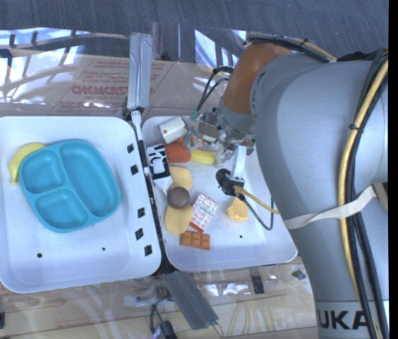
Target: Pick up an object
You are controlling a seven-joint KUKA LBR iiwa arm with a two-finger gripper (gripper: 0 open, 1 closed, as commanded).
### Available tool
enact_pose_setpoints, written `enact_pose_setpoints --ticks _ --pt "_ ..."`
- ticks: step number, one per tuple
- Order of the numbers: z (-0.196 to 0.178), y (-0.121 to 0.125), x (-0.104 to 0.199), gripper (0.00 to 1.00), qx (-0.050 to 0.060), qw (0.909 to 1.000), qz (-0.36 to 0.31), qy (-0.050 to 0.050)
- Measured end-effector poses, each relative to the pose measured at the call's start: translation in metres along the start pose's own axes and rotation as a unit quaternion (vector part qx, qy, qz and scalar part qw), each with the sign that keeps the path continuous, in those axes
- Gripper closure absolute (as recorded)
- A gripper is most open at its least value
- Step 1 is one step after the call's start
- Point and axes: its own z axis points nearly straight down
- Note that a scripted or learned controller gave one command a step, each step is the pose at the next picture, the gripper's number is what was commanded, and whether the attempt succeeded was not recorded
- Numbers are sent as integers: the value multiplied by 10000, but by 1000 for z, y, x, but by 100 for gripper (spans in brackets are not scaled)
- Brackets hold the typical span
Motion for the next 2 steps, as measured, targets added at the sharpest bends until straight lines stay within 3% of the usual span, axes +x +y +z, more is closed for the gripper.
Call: enact_pose_setpoints --ticks 1,2 --pt "-8 -1 2 100 35 10000 -47 -4" --pt "-137 -15 41 100 -110 9929 -1183 49"
